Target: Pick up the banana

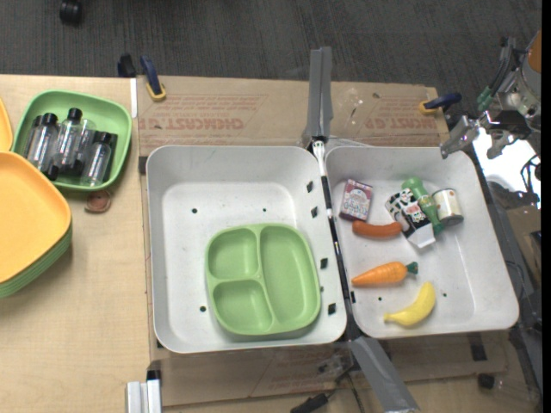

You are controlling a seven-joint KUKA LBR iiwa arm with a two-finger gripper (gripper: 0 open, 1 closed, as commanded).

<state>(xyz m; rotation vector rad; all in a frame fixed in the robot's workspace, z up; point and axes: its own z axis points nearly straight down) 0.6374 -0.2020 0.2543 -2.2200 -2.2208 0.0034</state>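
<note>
The yellow banana [413, 307] lies in the right bin [482, 256] near its front edge, curved, with nothing touching it. Just behind it rests an orange carrot [382, 274]. My gripper [476, 139] hangs over the right bin's far right corner, well behind the banana and high above it. It is open, with nothing between its fingers.
The right bin also holds a small dark red box [355, 200], an orange-red sausage-shaped piece [376, 228], a black-and-white carton [407, 210], a green bottle [422, 198] and a tin [447, 206]. A green divided tray [262, 278] sits in the left bin [172, 231]. Yellow plates [30, 222] and a green dish of bottles [73, 140] stand at left.
</note>
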